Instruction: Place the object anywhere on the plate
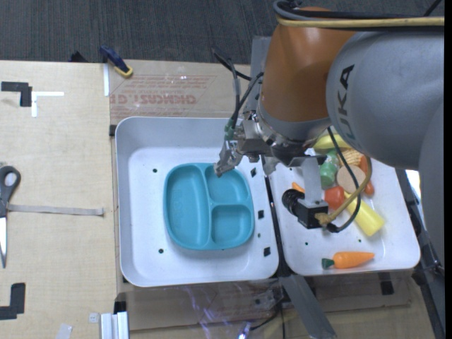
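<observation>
A teal plate with three compartments lies in the middle of the left white bin. My gripper hangs over the plate's far right rim, close to the wall between the two bins. The wrist and its cables hide what is under it, and I see no object in it. Toy foods lie in the right bin: an orange carrot at the front, a yellow piece, a red piece and a green piece.
The big grey and orange arm covers the far half of the right bin. A black part with a yellow cable hangs over that bin. Scissors lie on the wooden bench at the left, and cardboard lies behind the left bin.
</observation>
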`<state>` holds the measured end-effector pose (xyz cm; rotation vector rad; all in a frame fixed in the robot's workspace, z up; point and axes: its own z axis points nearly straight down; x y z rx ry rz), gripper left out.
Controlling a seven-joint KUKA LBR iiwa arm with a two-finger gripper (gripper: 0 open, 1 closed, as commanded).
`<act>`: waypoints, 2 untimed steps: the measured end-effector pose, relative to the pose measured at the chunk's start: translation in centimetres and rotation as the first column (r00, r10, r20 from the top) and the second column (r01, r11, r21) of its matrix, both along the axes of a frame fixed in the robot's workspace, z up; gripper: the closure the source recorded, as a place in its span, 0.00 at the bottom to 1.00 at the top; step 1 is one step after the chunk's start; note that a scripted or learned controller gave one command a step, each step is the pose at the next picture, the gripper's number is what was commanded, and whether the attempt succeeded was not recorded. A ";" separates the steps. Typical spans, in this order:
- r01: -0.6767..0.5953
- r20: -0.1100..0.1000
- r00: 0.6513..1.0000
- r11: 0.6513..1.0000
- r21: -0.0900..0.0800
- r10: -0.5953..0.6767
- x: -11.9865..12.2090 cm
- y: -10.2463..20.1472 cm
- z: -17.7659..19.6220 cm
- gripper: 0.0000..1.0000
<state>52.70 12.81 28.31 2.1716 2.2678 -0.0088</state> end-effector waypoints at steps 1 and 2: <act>-0.001 -0.001 1.000 1.000 -0.003 0.001 0.1 -0.1 0.8 1.00; -0.001 -0.001 1.000 1.000 -0.003 0.001 0.1 -0.1 0.8 0.00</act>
